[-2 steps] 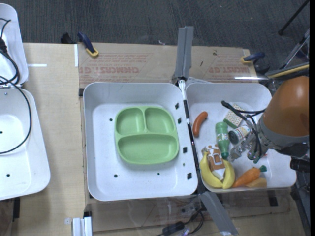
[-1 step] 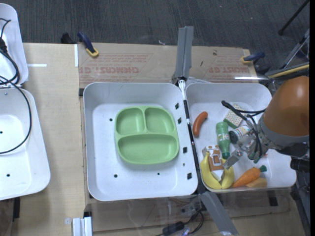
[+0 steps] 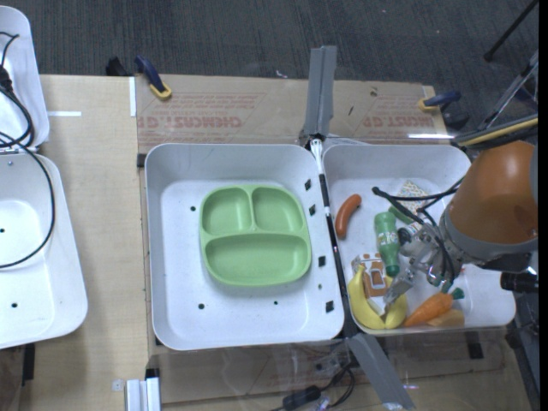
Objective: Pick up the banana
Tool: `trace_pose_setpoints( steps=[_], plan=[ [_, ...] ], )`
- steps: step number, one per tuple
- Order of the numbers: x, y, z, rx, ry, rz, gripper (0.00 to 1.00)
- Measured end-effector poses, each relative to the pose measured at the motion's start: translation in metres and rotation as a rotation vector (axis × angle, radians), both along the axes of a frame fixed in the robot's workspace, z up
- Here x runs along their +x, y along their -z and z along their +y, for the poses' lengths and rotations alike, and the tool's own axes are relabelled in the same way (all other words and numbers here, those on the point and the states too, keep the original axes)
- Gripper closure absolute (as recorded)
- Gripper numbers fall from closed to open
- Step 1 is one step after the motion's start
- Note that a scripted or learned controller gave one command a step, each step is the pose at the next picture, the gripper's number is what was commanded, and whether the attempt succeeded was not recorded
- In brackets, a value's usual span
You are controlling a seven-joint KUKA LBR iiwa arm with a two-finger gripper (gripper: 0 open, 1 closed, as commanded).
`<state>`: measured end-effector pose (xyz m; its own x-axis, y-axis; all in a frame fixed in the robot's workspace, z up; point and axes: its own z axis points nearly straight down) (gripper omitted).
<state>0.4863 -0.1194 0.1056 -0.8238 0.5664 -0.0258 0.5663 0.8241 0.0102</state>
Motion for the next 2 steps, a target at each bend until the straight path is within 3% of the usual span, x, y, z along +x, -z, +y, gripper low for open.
trace_pose_setpoints(
  steps=[1,2],
  plan=[
    [0.077,-0.148,0.009,0.007,0.187,0.024,0.0],
    [0.024,-0.102,0.056,0.006,0.013,0.028,0.0]
  ],
)
